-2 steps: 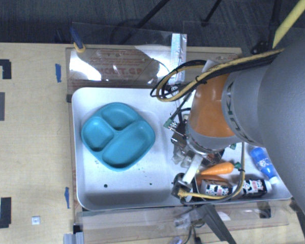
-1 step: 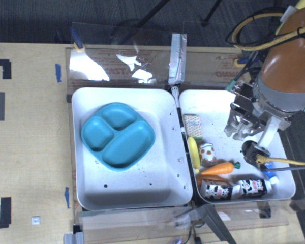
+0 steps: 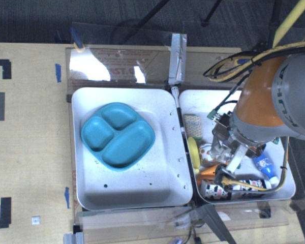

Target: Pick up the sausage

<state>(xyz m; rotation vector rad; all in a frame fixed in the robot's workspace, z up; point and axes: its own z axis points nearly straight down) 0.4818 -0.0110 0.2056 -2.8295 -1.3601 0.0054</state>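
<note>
My gripper (image 3: 219,162) is low in the right bin (image 3: 290,187), down among a pile of small toy foods near the bin's front left. The grey arm with its orange band (image 3: 262,103) reaches in from the right and covers much of that bin. Right by the gripper lie an orange piece (image 3: 205,172) and a small red-and-white piece (image 3: 205,151). The arm and wrist hide whatever lies straight under the gripper.
In the left bin (image 3: 91,192) a blue divided plate (image 3: 118,134) sits towards the back left. The right bin also holds a yellow piece (image 3: 193,151), a tan waffle-like piece (image 3: 192,123), a blue item (image 3: 267,166) and a black-and-white item (image 3: 216,190).
</note>
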